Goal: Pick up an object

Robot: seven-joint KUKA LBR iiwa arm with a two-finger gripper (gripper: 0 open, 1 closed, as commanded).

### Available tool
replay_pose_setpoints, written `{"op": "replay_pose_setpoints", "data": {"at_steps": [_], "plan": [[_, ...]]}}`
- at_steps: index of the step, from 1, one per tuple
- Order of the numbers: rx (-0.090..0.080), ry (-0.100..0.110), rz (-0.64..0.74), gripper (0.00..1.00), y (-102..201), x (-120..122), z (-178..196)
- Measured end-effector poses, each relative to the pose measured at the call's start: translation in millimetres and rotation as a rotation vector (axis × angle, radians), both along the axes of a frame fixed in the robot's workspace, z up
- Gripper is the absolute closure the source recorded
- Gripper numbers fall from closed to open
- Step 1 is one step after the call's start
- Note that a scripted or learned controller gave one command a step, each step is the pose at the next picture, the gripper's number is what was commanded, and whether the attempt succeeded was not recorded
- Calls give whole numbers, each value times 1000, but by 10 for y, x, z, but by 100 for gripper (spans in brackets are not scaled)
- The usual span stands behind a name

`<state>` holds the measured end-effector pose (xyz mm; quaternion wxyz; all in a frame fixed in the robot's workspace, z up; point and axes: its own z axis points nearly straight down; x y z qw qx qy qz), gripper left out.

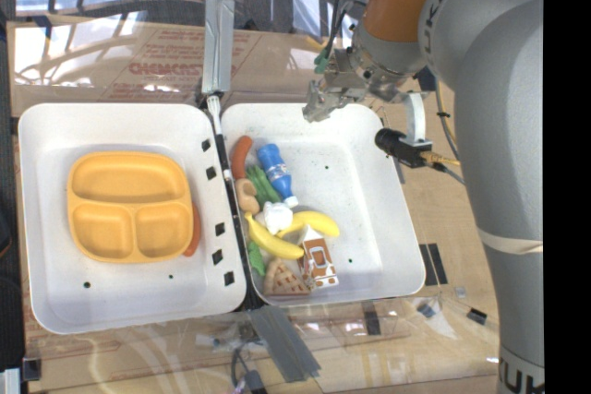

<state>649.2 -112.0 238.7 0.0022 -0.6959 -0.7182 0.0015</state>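
- Bottle, blue and small, lying tilted in the right bin, near that bin's left wall, at the far end of a crowded heap of toy food.
- Touches a green piece on its left; lies just beside an orange sausage shape; points its pale lower end toward a white lump and two yellow bananas.
- Looks like light, hollow plastic: probably stiff enough to take a squeeze, smooth and rounded, so likely to slip or roll out of a loose pinch.
- Best taken across the middle of the body, square to its long axis; the side facing the bare bin floor offers room, the side against the green piece much less.
- Risks nudging the neighbours or closing on two things at once, given how tightly the heap is packed.
- Jaws hanging above the far edge of the right bin, well apart from the bottle, with nothing seen between them; cannot tell how far open from this angle.
- Yellow divided plate in the left bin, out of the way of any reach.
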Motion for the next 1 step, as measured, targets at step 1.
{"op": "replay_pose_setpoints", "data": {"at_steps": [1], "plan": [[0, 1, 1, 0, 1, -1, -2]]}}
